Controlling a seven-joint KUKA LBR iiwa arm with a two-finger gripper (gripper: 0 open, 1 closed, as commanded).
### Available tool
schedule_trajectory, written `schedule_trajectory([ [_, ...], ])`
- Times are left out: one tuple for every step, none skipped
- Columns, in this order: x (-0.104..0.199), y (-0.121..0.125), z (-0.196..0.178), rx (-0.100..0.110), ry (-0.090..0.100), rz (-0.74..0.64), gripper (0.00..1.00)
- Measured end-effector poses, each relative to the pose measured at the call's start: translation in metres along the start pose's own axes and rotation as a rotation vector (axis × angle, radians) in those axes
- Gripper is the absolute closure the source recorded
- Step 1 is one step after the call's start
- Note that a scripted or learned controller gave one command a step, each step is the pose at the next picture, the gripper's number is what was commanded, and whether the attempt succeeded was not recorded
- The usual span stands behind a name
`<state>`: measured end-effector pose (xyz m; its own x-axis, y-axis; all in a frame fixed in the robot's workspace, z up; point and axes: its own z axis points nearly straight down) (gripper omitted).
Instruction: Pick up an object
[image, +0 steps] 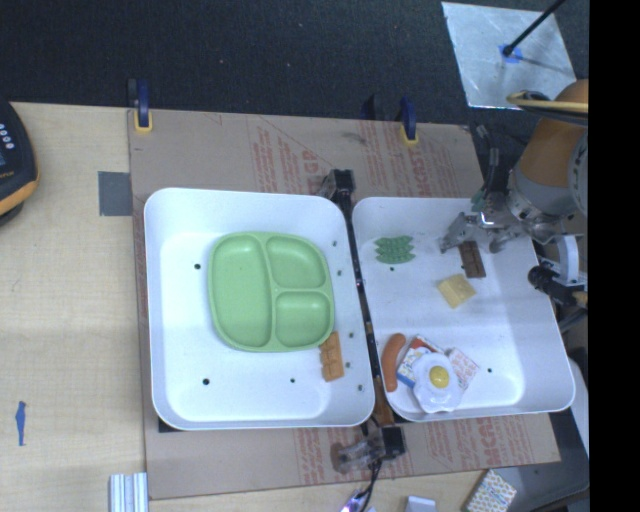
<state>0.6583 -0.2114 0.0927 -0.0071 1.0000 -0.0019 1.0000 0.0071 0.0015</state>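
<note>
My gripper (481, 234) hangs over the far right part of the right bin (530, 330), with its fingers spread open. A small brown bar (472, 261) lies on the bin floor just in front of the fingertips, not gripped. Near it lie a pale yellow square piece (456, 291) and a green leafy toy (394, 249). At the bin's near edge a red sausage (392, 360), a fried egg (438, 379) and a white-and-red packet (458, 364) are bunched together.
The left bin (180, 380) holds a green divided plate (270, 291) and an orange-brown piece (331, 357) by its right wall. Black clips (342, 183) join the bins at the far and near ends. The arm's body (550, 160) looms over the right bin's far corner.
</note>
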Motion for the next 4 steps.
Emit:
schedule_trajectory([
  [0.019,-0.048,0.001,0.009,0.003,0.005,0.0],
  [0.0,0.0,0.0,-0.001,0.0,0.0,0.0],
  [0.009,-0.046,0.001,0.009,0.002,0.004,0.0],
  [0.0,0.0,0.0,-0.001,0.0,0.0,0.0],
])
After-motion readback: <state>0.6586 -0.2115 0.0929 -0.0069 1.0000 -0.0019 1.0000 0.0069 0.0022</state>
